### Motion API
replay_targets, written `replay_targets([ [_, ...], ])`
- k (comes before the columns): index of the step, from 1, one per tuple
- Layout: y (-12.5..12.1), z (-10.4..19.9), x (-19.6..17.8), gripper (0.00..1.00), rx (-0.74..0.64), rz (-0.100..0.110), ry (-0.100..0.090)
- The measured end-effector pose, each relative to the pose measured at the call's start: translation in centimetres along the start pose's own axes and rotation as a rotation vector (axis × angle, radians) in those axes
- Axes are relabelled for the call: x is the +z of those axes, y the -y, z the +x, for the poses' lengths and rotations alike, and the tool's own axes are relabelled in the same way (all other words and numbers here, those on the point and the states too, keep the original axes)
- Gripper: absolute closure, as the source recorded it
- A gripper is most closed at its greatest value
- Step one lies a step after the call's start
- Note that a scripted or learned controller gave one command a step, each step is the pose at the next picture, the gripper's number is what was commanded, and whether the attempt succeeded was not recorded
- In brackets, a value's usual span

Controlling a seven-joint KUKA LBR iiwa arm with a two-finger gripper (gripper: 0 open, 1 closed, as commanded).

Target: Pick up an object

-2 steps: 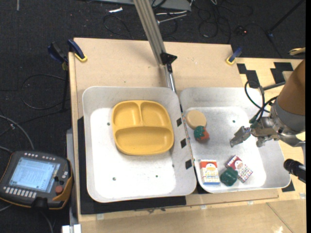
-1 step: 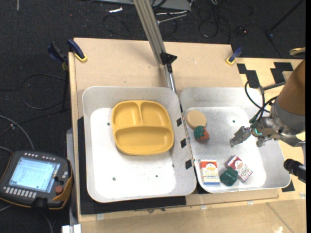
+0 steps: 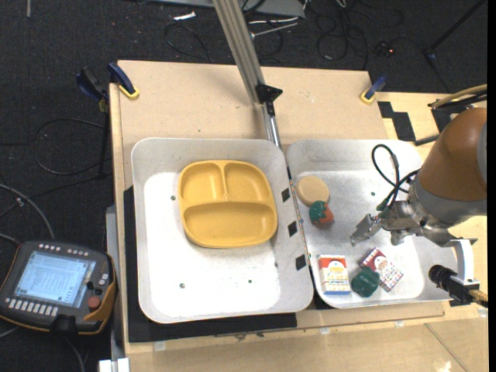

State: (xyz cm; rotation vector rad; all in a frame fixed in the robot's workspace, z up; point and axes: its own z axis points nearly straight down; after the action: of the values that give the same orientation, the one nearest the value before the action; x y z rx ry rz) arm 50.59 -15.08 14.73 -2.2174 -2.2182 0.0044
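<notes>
Stage: pre-grasp | gripper: fingers spread, nothing between them, over right bin centre | candidates: round tan object, red-green toy, boxes along near edge | done: none | left: descend, close, lift

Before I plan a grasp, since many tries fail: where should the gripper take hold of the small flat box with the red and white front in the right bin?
Probably across its two long side edges, coming straight down from above. The small flat red and white box lies flat near the right bin's front rim, and the dark green block sits close on its right, so the finger on that side has little room.
</notes>
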Motion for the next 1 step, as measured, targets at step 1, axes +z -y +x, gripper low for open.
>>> replay_targets([
  [1,-0.05,0.03,5.17,0.00,0.001,-0.005,0.002],
])
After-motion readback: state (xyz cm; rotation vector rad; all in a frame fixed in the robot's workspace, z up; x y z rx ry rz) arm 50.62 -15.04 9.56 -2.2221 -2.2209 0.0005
